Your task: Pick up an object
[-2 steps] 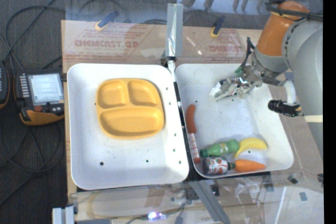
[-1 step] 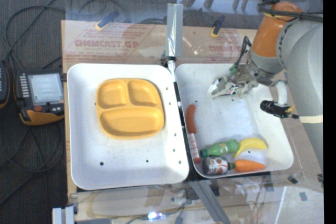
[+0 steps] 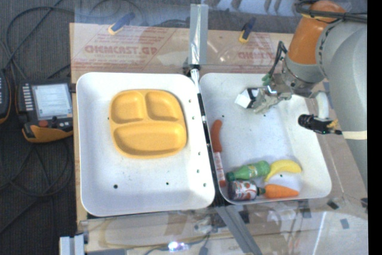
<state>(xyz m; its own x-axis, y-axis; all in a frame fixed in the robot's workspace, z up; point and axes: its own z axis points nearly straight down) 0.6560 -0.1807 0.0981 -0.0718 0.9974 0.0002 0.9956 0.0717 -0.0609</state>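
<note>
My gripper (image 3: 261, 103) hangs over the far part of the right bin (image 3: 310, 146), reaching in from the right. A small white object (image 3: 243, 98) lies at its fingertips; whether it is gripped I cannot tell. A red sausage (image 3: 216, 135) lies along the bin's left wall. At the near edge lie a green bottle (image 3: 249, 171), a yellow banana (image 3: 283, 168), an orange carrot (image 3: 280, 191) and a red can (image 3: 243, 190).
The left bin (image 3: 95, 188) holds a yellow divided plate (image 3: 148, 122). A metal divider post (image 3: 197, 33) stands between the bins at the back. A black knob (image 3: 310, 122) juts from the arm at the right bin's right edge.
</note>
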